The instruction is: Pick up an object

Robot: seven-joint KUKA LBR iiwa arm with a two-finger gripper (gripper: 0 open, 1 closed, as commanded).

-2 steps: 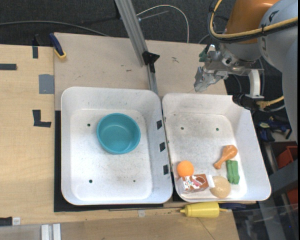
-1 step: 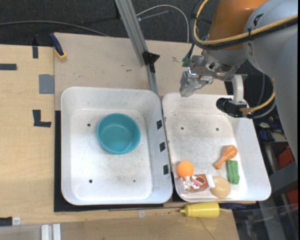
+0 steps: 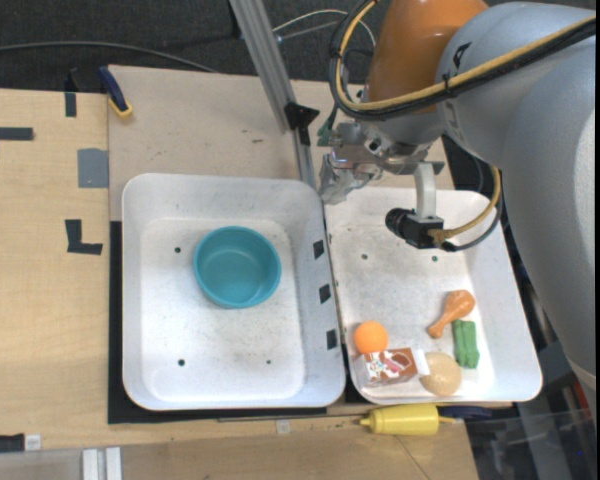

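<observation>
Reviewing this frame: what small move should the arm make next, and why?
Probably travel toward the near end of the right bin: the gripper sits at its far left corner over bare floor, while the orange ball, green piece and other items cluster there.

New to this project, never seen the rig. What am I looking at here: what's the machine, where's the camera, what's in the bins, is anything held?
One fixed camera looks down at a slant on a bench with two white bins. The grey arm with the orange band reaches in from the right; its gripper hangs over the right bin's far left corner, nothing visibly held. The left bin holds a teal bowl. The right bin holds an orange ball, a drumstick-shaped toy, a green piece, a beige lump and a small packet. A yellow bottle lies outside, at the near edge.
</observation>
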